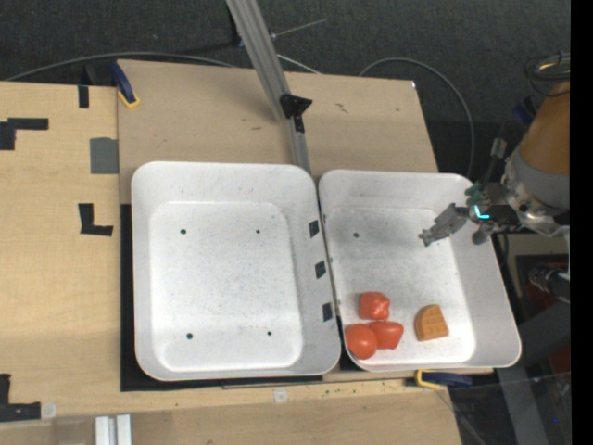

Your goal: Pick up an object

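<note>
My gripper (456, 234) hangs over the right side of the right bin (389, 182), fingers spread and pointing down to the left. It is open with nothing between the fingers. Three red rounded pieces lie close together at the bin's front left: one (373, 305) a little further back, two (387, 334) (360, 341) against the front wall. A small orange-brown waffle-like block (431, 323) rests to their right. All of these lie well in front of the gripper, apart from it.
The left bin (222, 179) adjoins the right one along a shared edge with black clips (320, 269). A slanted metal pole (259, 44) crosses the back of the bench. Cables run behind the bins.
</note>
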Tool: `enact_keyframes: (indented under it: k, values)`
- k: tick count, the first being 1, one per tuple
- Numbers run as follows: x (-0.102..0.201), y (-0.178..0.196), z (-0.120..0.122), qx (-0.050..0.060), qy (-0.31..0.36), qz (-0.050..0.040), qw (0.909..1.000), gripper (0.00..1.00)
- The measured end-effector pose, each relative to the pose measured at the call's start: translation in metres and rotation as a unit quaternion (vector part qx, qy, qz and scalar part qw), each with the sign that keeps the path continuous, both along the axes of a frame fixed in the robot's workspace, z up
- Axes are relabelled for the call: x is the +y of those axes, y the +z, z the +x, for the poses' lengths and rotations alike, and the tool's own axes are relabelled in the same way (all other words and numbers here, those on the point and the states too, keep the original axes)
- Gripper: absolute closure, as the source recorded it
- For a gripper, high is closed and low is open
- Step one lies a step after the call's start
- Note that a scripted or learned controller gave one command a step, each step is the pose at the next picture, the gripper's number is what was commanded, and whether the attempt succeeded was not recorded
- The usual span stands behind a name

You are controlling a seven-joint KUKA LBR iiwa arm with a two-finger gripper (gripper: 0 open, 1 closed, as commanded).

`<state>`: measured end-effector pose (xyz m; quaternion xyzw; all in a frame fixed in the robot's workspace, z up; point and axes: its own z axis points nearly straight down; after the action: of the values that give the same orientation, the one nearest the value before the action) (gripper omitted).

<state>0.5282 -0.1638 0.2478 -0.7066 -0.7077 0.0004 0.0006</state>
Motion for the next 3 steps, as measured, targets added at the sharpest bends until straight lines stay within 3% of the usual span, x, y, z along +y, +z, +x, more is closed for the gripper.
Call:
enact_keyframes:
  k: [1,3]
  values:
    - [0.0,0.0,0.0,0.0,0.0,-0.0001,1.0,0.0]
    - [0.006,-0.127,0.004,0.004,0.0,0.0007,1.0,0.0]
